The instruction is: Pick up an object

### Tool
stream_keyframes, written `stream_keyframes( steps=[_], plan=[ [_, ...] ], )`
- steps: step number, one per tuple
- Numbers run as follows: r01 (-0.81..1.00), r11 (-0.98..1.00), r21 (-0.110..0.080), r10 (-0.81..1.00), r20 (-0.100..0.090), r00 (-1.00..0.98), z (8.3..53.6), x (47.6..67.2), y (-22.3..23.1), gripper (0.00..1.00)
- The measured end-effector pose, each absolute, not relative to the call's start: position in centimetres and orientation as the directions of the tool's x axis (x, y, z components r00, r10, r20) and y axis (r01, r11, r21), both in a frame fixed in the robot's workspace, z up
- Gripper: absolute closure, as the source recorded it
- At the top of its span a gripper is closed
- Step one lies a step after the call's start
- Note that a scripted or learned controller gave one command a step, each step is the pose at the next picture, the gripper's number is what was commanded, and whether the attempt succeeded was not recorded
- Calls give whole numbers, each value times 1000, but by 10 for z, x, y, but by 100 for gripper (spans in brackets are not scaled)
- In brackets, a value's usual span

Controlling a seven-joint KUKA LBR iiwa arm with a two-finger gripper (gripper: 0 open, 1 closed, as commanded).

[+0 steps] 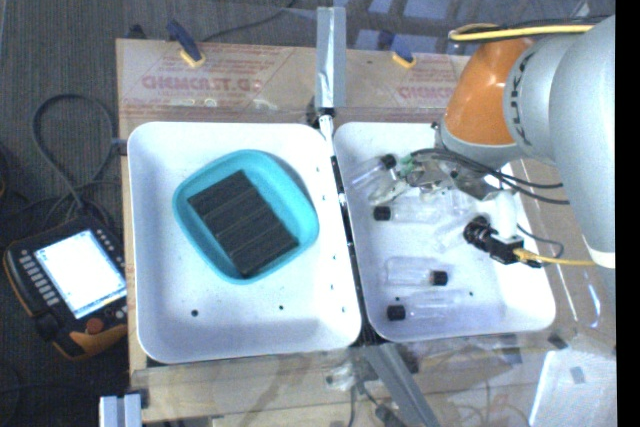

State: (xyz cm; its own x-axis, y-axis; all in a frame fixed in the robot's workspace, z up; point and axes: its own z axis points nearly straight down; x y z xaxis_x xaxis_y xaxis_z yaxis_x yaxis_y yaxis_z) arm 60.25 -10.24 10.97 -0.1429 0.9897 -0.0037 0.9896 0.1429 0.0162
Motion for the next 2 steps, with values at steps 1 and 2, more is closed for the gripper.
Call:
stream_keyframes(
  steps=[1, 2],
  plan=[
    [990, 143, 16, 990, -4, -143, 110, 602, -102, 0],
    [990, 143, 16, 990, -4, -143, 110, 602, -102, 0]
  ],
)
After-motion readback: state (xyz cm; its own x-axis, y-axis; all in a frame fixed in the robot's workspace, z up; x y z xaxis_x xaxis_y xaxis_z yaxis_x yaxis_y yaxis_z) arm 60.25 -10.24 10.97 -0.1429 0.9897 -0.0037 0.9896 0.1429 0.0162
